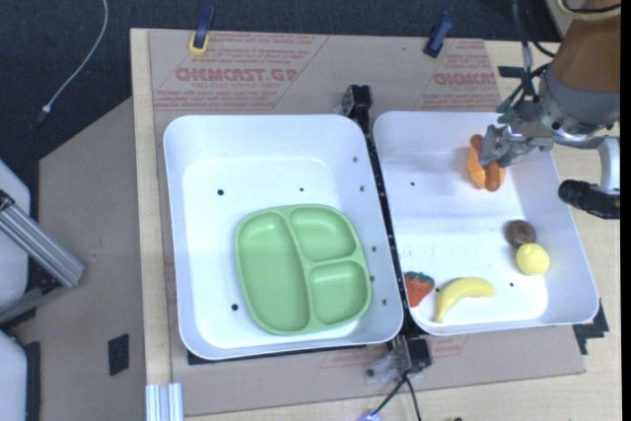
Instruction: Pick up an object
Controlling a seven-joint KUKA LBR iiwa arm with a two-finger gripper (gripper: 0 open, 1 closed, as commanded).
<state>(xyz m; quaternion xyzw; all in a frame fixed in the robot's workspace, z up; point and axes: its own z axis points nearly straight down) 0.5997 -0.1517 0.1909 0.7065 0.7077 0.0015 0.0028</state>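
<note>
An orange carrot (481, 172) lies at the back of the right bin (444, 217). My gripper (498, 149) is right over the carrot's upper end, overlapping it from the right, and the grey wrist hides where they meet. Toward the front right of the same bin sit a brown round fruit (521, 233) and a yellow lemon (532, 258). A banana (461, 294) and a red strawberry (419, 287) lie along the front edge.
The left bin (187, 202) holds a green divided plate (301, 266). A black clip (358, 100) sits between the bins at the back. Blue clamps (439, 35) hold the cardboard base. The arm's black cable end (590, 196) hangs over the right bin's right rim.
</note>
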